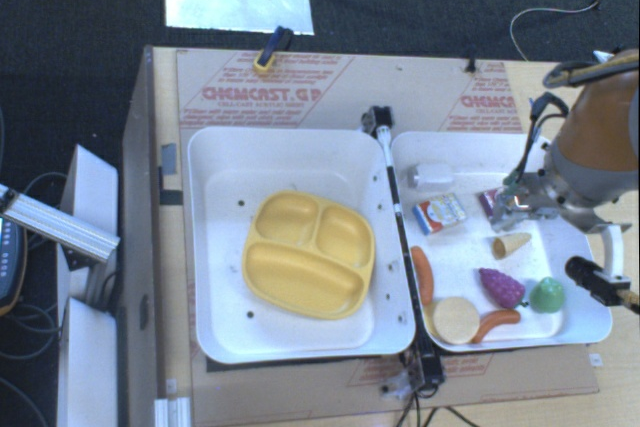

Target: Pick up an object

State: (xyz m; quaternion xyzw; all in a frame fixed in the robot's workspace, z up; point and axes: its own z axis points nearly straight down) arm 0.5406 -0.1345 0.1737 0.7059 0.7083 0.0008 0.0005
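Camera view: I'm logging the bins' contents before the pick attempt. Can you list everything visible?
divided tray: 1, yellow, left bin
left bin: 1, white, left half of bench
right bin: 1, white, right half of bench
small carton: 1, red, white and blue, right bin, upper middle
clear bottle: 1, whitish, right bin, top
cone: 1, tan, right bin, centre
grapes: 1, purple, right bin
round fruit: 1, green, right bin
sausages: 2, orange
disc: 1, cream, right bin, front
end effector: 1, grey, above right bin
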